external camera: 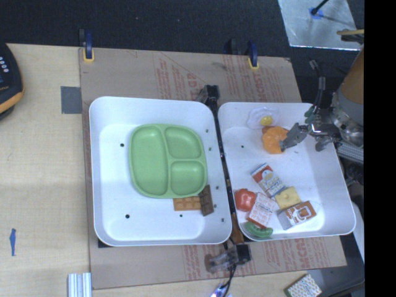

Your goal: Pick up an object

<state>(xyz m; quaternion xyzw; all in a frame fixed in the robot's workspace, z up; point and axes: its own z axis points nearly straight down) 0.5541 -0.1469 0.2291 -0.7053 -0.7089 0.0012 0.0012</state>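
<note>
The orange fruit-like object (273,139) lay in the right bin (322,184), toward its far edge and a little left of the bin's midline, with a small pale item carrying a yellow spot (262,117) just beyond it against the far wall. The object read as roundish with no clear long axis, so approach angle probably mattered less than centring. The gripper (304,132) sat just to the right of it, near the bin's far right corner, with one dark finger (292,138) slanting down-left so that its tip touched or nearly touched the orange object's right side. Whether the jaws were spread or pressed together could not be told from this slant; nothing was seen between them. Judgement: the object lay to the left of the jaws, at about the same depth in the bin, so a grasp called for a short shift toward the bin's left wall before closing. Risk: the finger could push the round object away rather than straddle it. Other items clustered toward the near edge of the right bin, well apart from the gripper: a red piece (245,199), several small packets (270,182), a yellow block (286,197) and a green piece (260,231). The left bin (105,184) held a green divided plate (167,160) with brown blocks (194,202) at its near edge.
</note>
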